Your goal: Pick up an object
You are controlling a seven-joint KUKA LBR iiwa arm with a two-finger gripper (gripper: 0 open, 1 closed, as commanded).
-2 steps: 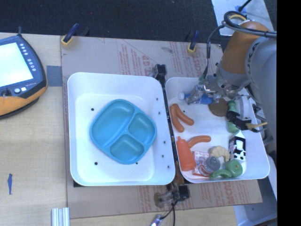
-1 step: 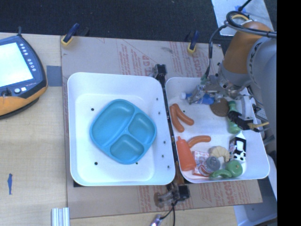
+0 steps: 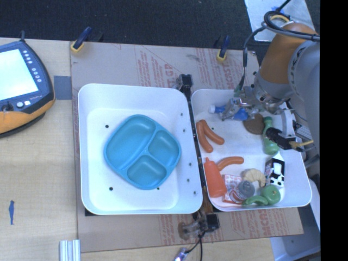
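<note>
The tabletop [image 3: 43, 167] carries two white bins side by side, so one can feed the other. The left bin [image 3: 92, 145] holds a blue divided plate [image 3: 142, 151]; the right bin [image 3: 302, 192] holds the pickable clutter: sausages [image 3: 208, 135], an orange bottle [image 3: 213, 177], a green ring [image 3: 260, 200]. The arm [image 3: 288, 58] hangs low over that bin's far corner, its claw [image 3: 239, 109] near a small brown object [image 3: 253, 126], probably seeking a grasp; whether it is apart or together, I cannot tell.

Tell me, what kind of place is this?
Probably a robotics lab: a robot arm reaches over two white bins, toy food fills one, and a control tablet sits nearby.
</note>
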